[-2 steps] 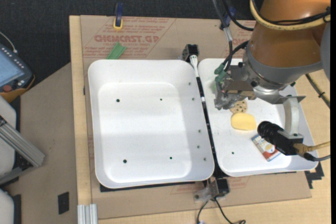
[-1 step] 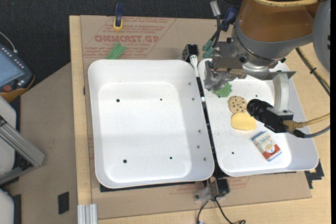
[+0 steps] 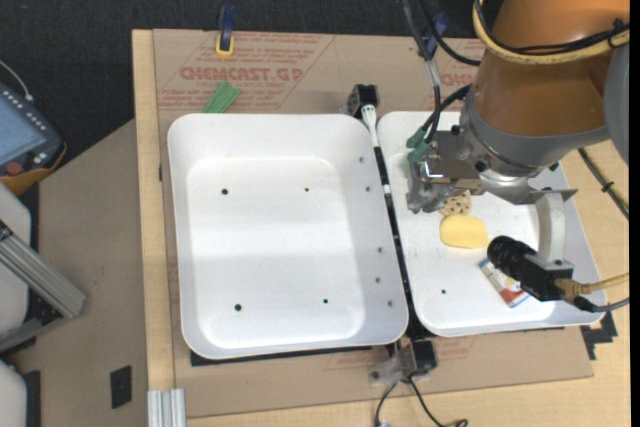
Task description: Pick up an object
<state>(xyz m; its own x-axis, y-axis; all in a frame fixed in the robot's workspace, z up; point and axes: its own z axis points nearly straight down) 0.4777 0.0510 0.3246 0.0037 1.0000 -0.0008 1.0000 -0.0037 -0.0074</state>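
Observation:
My gripper [image 3: 432,193] hangs low over the left part of the right bin [image 3: 450,310], under the grey and orange arm. A small tan piece with dark spots [image 3: 456,206] lies right beside it, on its right. Just below that piece sits a pale yellow rounded object [image 3: 463,233]. A flat red, white and blue item [image 3: 506,285] lies nearer the bin's front right, partly covered by the robot. Something green [image 3: 415,145] shows at the gripper's upper left, half hidden by the wrist.
The left bin [image 3: 200,215] is beside the right one, with a dark divider [image 3: 385,205] between them. A green strip [image 3: 222,97] and a yellow clamp [image 3: 226,43] are on the cardboard behind the bins.

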